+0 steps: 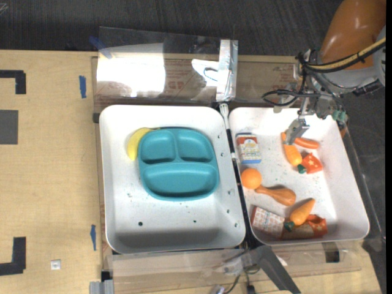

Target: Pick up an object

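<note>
The grey two-finger gripper (296, 131) hung over the far part of the right white bin (352, 182), just above a small orange carrot (293, 153) lying beside a red pepper (312, 163); whether it was open or closed, I could not tell. A teal divided tray (178, 162) sat in the left white bin (116, 188)

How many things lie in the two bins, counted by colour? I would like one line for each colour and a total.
Teal: 1, the divided plate
Yellow: 1, a piece partly under the plate
Orange: 5
Red: 2
Printed packs: 2
Total: 11
</note>
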{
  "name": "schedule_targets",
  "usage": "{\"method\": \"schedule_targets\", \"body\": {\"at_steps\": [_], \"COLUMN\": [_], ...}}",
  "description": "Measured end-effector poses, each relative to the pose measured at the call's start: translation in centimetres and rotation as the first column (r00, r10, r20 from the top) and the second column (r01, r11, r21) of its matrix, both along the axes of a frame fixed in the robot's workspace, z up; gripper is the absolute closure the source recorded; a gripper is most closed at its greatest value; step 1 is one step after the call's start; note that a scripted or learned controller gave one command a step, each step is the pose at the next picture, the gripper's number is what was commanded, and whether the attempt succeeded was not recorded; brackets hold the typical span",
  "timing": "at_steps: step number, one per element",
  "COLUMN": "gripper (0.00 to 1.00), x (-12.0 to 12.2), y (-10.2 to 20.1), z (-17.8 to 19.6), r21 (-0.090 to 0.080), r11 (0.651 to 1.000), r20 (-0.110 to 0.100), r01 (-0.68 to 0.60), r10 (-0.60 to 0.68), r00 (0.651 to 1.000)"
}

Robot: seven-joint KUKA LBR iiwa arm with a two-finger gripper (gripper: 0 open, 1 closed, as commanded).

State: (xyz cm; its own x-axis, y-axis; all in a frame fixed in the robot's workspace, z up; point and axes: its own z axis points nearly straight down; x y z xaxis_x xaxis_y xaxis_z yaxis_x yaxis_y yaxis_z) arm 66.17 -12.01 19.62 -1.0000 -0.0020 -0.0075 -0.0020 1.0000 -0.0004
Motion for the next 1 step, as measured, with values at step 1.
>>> {"method": "schedule_targets", "body": {"at_steps": [1], "gripper": [0.0], "x": [-0.56], "y": [-3.06], "z": [-9.8], "r21": [0.0], "r11": [0.997], "r20": [0.004], "r01": [0.072], "r10": [-0.072], "r00": [0.997]}}
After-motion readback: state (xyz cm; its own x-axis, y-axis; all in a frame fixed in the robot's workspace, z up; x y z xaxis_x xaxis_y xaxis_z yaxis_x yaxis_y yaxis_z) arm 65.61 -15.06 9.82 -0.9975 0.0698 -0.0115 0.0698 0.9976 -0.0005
